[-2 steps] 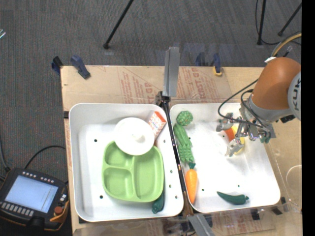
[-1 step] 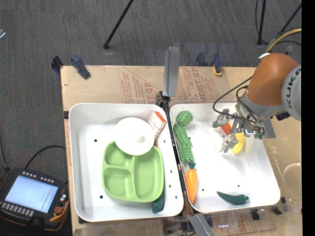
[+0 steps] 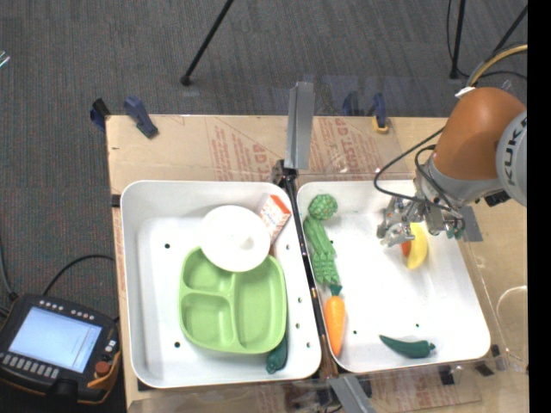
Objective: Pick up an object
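Camera view: the grey arm w/ its orange band comes in from 3 o'clock, and the two-finger gripper (image 3: 405, 229) hangs low over the right shallow white bin (image 3: 469, 274), in that bin's 1–2 o'clock part. Right under/beside it lies the small yellow plastic banana (image 3: 417, 249), w/ a bit of orange-red showing at its near edge — can't tell if that's a separate piece. Jaws: can't tell their state from here, metal clutter hides them, and nothing is clearly pinched.

Banana looks like the likely target. My guess: hollow toy plastic, v. light, stiff, smooth and curved, so prob. slippery; not fragile. Best taken across its narrow middle, jaws square to the long axis, else it may squirt out.

Other items in the right bin: a green leafy plastic vegetable w/ a round head (image 3: 321, 231) along the 9 o'clock wall, an orange plastic carrot (image 3: 334, 321) at 7–8 o'clock, a dark green plastic pepper (image 3: 406, 345) at 5–6 o'clock. Left shallow white bin (image 3: 138, 291) holds a lime-green divided tray (image 3: 232, 308), a round white plate (image 3: 236, 238) overlapping it, and a small orange-and-white carton (image 3: 275, 215).

Writing: red print on the cardboard-covered surface (image 3: 198, 149), upside down, not legible; "KU…" on the arm at 3 o'clock.
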{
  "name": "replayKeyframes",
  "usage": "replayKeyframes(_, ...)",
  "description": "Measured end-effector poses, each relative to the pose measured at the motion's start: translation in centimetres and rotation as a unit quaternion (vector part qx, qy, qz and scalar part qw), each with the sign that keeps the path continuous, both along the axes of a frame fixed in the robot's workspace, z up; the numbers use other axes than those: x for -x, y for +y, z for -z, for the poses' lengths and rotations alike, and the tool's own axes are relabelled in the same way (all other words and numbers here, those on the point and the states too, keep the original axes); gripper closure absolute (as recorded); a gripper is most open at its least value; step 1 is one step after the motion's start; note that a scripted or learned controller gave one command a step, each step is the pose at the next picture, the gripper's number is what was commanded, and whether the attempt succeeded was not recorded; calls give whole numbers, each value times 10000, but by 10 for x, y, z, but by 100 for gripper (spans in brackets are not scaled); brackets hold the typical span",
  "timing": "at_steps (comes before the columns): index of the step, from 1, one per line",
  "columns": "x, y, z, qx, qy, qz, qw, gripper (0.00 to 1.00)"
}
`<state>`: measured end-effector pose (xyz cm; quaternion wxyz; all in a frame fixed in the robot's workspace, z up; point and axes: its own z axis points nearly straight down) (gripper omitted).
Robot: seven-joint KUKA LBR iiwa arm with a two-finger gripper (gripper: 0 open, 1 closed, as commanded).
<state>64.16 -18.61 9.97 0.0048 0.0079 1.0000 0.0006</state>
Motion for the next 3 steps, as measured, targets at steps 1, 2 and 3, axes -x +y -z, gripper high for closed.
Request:
replayKeyframes(1, 0, 0, 1, -2, 6, -4, 10000, 0)
replayKeyframes(2, 5, -24, 11, 8, 20, -268, 9996, 0)
replayKeyframes(3, -5, -4, 11, 4, 12, -137, 9999, 0)
